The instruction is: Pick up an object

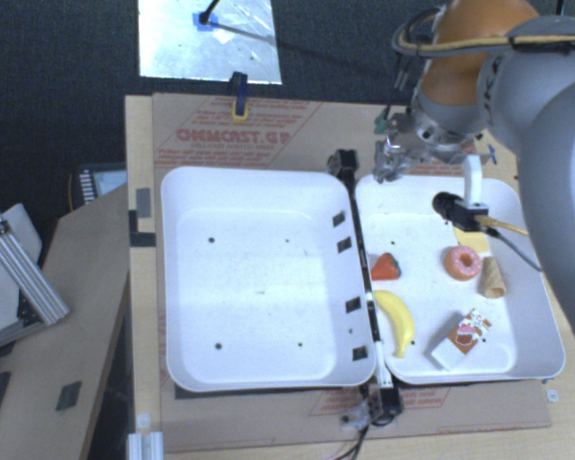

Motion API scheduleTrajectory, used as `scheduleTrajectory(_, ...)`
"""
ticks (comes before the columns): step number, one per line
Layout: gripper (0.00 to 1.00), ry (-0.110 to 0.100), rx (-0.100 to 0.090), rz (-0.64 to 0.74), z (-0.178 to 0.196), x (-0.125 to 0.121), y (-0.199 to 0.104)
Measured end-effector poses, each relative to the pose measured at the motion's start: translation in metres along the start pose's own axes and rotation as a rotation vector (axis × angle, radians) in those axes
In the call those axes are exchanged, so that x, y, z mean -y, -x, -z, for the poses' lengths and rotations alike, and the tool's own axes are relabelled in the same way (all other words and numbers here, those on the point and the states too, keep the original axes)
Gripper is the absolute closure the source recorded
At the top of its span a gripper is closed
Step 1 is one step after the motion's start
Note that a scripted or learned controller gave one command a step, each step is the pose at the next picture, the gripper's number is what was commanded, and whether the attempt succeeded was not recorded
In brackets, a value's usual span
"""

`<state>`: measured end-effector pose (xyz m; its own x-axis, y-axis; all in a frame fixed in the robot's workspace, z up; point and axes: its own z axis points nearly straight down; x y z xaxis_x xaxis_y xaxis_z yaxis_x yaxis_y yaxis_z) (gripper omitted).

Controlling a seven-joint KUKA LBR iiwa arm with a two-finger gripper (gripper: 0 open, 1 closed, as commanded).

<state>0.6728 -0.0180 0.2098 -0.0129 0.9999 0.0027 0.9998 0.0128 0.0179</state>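
Objects sit scattered in the right bin (532, 348): a banana (396, 320) near the divider, a red strawberry-like piece (386, 267) just beyond it, a pink donut (462, 263) with an ice-cream cone (494, 277) just beside it, and a small red-and-white carton (465, 338) at the near side. The gripper (391, 164) hovers over the bin's far-left corner, well apart from all of them, holding nothing; how wide it's open, I can't tell. The left bin (259, 276) lies alongside.
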Motion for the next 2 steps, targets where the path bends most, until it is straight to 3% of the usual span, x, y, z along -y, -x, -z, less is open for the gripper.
scheduleTrajectory(1, 1.00, -0.017, 0.001, -0.003, -0.026, 0.004, -0.061)
scheduleTrajectory(2, 1.00, -0.018, 0.004, -0.013, -0.025, 0.027, -0.041)
